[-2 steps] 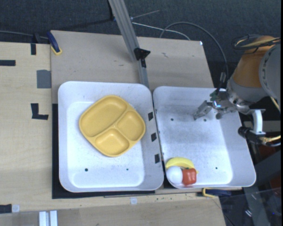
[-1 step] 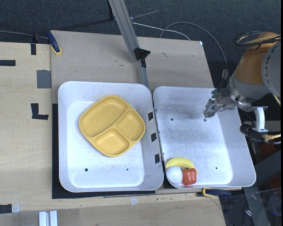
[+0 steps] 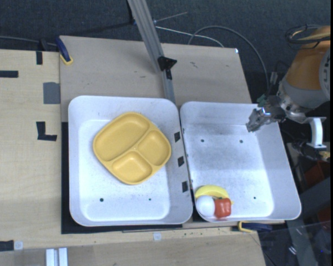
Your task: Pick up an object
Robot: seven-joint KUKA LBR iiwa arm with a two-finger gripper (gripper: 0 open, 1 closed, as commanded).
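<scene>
Gripper (image 3: 255, 121) is hovering at the upper right corner of the right bin (image 3: 266, 165); can't tell its state (too small and blurred). Small white, yellow and red objects (image 3: 213, 201) are sitting at that bin's lower left corner. Yellow divided plate (image 3: 132, 147) is lying in the left bin (image 3: 80, 165) on the wooden tabletop (image 3: 22, 165).

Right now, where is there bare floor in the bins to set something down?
Right bin: bare middle and far half, below the pincer; crowded only at the near-left corner by the toys. Left bin: bare strip along the near edge; plate fills the middle.
</scene>
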